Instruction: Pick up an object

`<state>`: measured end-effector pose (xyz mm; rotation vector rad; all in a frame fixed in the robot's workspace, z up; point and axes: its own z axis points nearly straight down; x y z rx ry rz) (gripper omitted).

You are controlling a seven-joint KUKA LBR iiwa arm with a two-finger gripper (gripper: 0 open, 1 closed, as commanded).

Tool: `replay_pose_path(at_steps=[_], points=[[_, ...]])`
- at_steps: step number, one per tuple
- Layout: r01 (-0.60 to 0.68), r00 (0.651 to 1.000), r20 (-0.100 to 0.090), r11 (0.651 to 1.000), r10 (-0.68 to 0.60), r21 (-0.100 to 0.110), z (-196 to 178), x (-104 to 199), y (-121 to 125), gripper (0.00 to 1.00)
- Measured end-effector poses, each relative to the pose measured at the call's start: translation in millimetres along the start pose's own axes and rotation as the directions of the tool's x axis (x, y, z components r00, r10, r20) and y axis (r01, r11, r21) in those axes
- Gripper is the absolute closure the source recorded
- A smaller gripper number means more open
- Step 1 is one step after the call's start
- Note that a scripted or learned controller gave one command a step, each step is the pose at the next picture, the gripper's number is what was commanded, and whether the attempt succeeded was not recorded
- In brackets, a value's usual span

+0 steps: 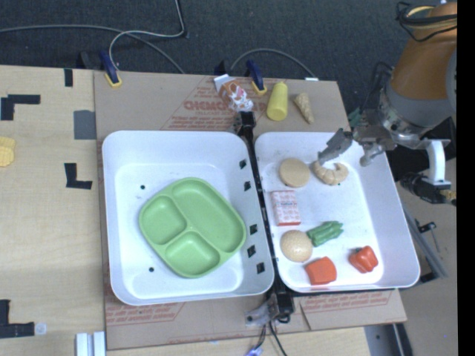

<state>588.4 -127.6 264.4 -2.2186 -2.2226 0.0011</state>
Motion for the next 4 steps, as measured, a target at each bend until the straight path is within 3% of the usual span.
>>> replay_pose_path(at_steps=[1, 2, 3, 4], points=[[0.000, 1.000, 0.000, 1.000, 0.000, 0.002, 128.5, 32.7, 12.9, 0.00], [0.000, 1.000, 0.001, 1.000, 0.000, -0.003, 178.5, 33.8, 38.1, 0.00], [0.001, 1.000, 0.000, 1.000, -0.001, -0.003, 178.6, 26.7, 54.1, 0.00], [0.002, 1.000, 0.001, 1.000, -0.002, -0.003, 168.7, 27.1, 54.1, 1.00]])
